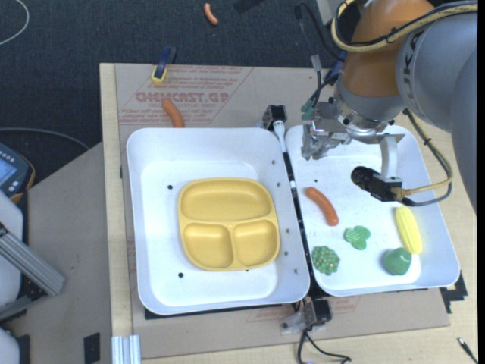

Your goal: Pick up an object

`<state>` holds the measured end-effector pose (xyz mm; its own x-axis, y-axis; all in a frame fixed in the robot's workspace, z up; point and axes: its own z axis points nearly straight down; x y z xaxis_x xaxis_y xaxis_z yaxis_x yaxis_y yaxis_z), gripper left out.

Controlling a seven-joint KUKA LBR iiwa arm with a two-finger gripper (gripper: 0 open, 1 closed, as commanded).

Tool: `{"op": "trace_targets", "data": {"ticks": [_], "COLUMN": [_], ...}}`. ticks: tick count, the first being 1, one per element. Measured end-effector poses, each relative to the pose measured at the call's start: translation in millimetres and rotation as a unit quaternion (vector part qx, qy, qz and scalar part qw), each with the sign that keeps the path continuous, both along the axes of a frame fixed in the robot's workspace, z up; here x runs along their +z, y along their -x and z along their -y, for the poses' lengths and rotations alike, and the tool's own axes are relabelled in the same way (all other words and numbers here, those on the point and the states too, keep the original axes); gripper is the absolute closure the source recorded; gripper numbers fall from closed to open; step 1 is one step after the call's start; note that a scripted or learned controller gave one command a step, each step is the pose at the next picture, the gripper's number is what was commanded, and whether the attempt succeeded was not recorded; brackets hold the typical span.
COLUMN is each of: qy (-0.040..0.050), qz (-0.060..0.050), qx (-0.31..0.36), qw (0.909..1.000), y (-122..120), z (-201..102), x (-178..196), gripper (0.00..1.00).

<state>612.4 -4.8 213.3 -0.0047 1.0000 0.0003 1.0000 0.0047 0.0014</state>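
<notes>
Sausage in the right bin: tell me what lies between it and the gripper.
Bare white bin floor. In the camera view nothing sits between the gripper above and the sausage below.

Bright, even light; soft shadows

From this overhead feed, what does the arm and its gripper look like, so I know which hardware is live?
The arm is bulky, rounded and grey, with a glossy orange band above the wrist. A yellow-and-black cable loops around that band. Below sits a small metallic gripper, with a black cylindrical attachment alongside on a grey bracket.
</notes>
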Motion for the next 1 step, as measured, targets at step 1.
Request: {"op": "trace_targets", "data": {"ticks": [1], "qy": [-0.0005], "qz": [0.001], "qx": [0.000], "qw": [1.0000], "y": [-8.6], "z": [-47.9], "x": [-1.1], "gripper": [1.00]}}
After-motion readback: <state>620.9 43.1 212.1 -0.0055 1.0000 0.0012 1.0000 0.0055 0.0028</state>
